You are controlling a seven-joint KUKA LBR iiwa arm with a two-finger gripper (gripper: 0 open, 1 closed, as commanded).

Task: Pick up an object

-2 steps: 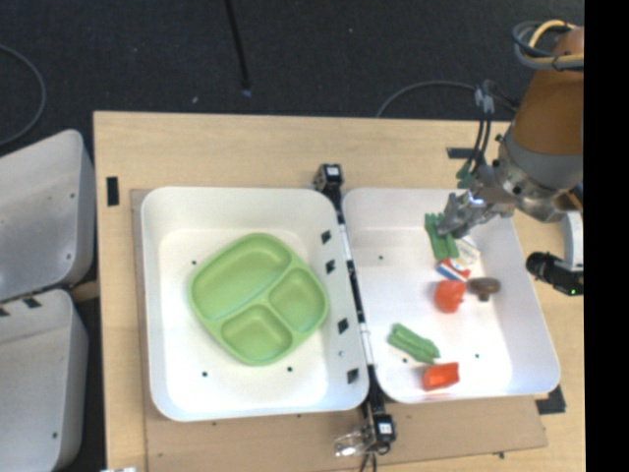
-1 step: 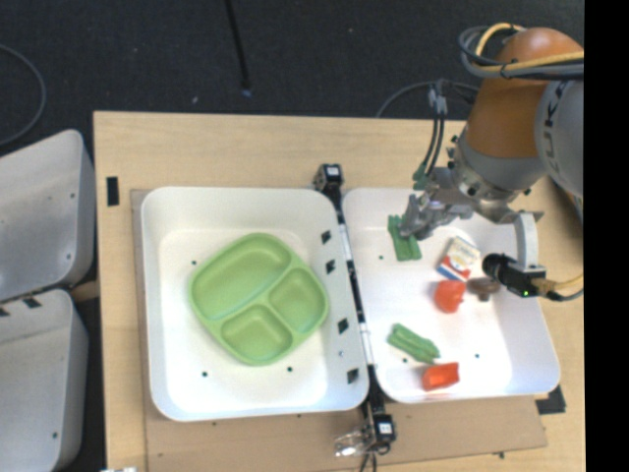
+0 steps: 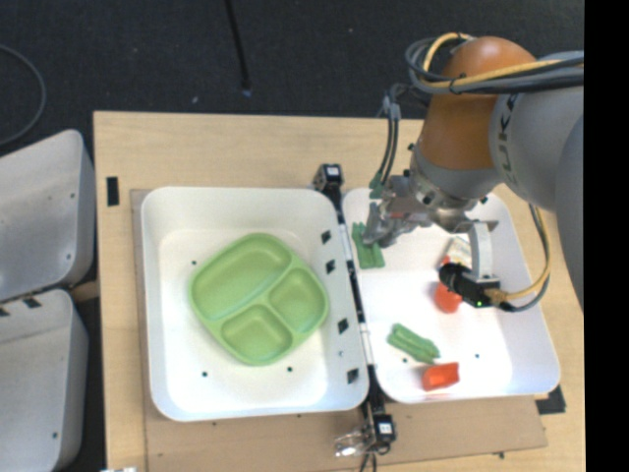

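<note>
1. The arm [image 3: 531,136] reaches in from the right side of the camera view, its grey link ending in a rounded orange band [image 3: 472,96] above the wrist.
2. The wrist points downward and to the left, with cables looping over its top.
3. The tool [image 3: 378,226] hangs below the wrist, low at the left end of the arm; its finger state cannot be made out.

A light wooden bench [image 3: 226,150] stands on dark floor [image 3: 147,37], white furniture [image 3: 39,224] just beside.
</note>
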